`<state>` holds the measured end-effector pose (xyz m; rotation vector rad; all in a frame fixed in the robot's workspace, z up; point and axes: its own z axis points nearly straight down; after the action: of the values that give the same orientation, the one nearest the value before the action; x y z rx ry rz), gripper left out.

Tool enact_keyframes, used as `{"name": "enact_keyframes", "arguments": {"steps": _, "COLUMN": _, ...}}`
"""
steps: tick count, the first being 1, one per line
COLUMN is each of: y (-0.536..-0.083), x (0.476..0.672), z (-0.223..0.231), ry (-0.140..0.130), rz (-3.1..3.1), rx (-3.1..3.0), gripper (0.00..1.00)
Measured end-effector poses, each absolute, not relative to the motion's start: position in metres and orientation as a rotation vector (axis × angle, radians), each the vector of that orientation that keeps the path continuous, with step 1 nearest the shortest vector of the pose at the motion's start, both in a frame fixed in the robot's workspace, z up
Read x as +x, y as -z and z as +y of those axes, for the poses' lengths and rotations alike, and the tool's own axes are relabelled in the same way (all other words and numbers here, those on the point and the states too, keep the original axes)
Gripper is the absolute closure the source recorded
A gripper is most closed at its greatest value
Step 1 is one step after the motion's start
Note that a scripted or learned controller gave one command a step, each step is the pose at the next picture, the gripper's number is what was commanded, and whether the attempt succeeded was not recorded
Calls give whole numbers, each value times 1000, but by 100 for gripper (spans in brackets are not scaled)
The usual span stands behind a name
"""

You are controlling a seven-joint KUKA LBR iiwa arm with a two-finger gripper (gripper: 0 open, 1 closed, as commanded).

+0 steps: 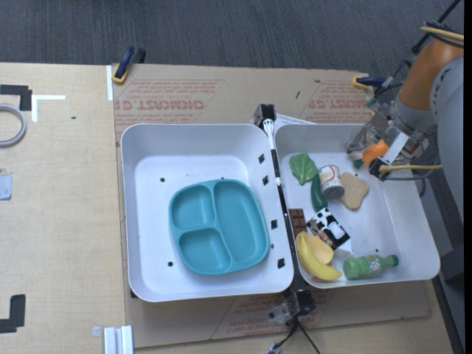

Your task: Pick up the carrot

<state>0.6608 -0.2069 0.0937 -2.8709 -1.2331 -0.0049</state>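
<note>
The gripper [366,152] is closing its fingers on the small, light, rigid, likely slick carrot [375,150] at mid-length.

The end effector [371,153] hangs over the far right corner of the right bin [413,220] with the orange carrot [375,150] between its fingers. Below lie a leaf [302,167], can [330,181], biscuit [355,190], banana [316,255] and green bottle [367,265]. The left bin [144,198] holds a teal divided plate [218,226].

Carrot [376,150]: small, orange, at upper right of right bin [413,220], between fingers [360,144].
</note>
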Motion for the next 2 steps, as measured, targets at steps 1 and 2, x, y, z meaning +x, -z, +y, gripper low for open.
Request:
{"name": "enact_keyframes", "arguments": {"steps": 1, "y": -93, "x": 647, "z": -209, "ry": 9, "rz": -952, "rx": -2982, "gripper": 0}}
{"name": "enact_keyframes", "arguments": {"steps": 2, "y": -105, "x": 650, "z": -218, "ry": 2, "rz": -517, "rx": -3091, "gripper": 0}}
